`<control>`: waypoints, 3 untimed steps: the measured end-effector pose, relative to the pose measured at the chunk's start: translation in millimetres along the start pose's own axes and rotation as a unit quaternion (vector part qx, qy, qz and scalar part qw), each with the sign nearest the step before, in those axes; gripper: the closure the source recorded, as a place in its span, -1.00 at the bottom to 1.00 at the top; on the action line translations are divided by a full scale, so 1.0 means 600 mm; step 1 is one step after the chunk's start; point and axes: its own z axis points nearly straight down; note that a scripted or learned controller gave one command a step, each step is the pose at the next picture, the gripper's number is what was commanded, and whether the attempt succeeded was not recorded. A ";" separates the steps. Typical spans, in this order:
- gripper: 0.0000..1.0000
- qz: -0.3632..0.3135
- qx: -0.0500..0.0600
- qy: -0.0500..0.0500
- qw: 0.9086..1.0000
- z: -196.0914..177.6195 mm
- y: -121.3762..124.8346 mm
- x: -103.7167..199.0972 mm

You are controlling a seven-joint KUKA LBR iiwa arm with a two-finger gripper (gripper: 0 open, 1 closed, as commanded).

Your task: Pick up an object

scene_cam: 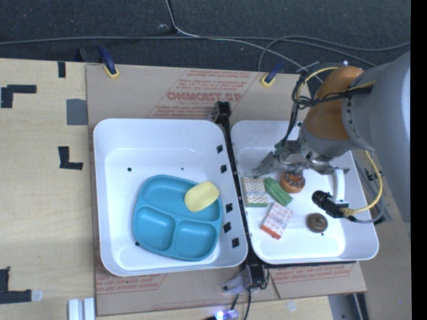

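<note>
Gripper (285, 167) is hanging low over the right bin (357, 249), reaching in from the right under the grey arm (390, 122) and its orange band (333, 109). Whether it is open, closed or gripping anything cannot be told from this angle; nothing is showing clearly between its tips.

Just below the gripper, a small round orange-brown object (291, 179) is sitting, close enough that contact cannot be ruled in or out. Slightly lower and to its left, a green piece (277, 191) is lying at a slant, with a pale patterned packet (254, 191) beside that, toward the divider. Further below, a red-and-white packet (275, 220) is lying flat. Down and to the gripper's right, a brown round object (317, 222) is resting near a black fitting (327, 202).

Well to the gripper's left, the left bin (110, 145) is holding a blue divided plate (177, 219) with a yellow oval (201, 196) resting on its upper rim.
</note>
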 end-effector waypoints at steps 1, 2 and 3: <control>1.00 -0.001 -0.004 -0.001 1.000 -0.025 0.005 -0.001; 1.00 -0.001 0.007 0.005 1.000 -0.097 0.002 -0.006; 1.00 -0.001 0.007 0.004 1.000 -0.184 -0.007 -0.019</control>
